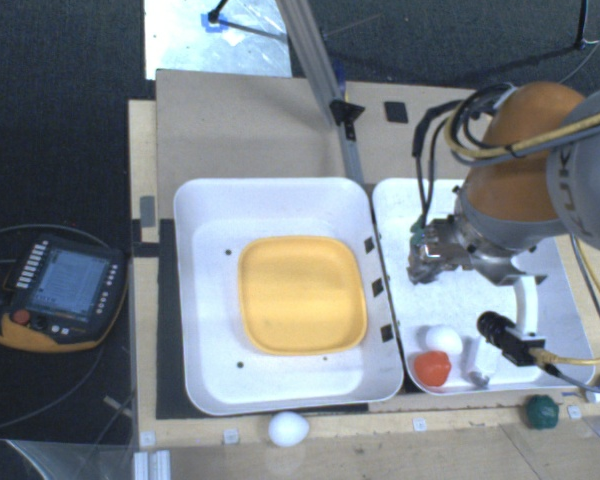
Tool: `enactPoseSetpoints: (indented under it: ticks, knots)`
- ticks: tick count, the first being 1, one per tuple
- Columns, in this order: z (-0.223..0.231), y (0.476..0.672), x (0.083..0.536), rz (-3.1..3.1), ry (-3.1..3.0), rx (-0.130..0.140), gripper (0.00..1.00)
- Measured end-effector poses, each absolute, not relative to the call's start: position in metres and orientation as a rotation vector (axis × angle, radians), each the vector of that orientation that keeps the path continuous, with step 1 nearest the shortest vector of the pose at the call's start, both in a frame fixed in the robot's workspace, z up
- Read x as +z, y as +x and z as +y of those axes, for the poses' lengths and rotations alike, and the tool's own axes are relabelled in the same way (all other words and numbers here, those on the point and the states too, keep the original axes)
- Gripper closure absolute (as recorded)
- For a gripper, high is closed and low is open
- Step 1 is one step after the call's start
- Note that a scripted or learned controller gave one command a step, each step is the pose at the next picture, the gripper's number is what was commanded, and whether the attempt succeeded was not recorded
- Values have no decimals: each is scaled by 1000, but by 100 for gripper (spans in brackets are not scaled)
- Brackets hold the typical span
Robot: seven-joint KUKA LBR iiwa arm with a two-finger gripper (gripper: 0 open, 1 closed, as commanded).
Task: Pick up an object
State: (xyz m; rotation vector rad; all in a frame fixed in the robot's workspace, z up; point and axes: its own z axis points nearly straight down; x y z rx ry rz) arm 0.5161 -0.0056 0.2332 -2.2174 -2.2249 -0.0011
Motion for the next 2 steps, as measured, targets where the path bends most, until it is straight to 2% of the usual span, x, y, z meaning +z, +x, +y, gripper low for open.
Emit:
enactPoseSetpoints:
  ticks: [2]
  knots:
    - [94,512,226,-2225,-2217,-2,100]
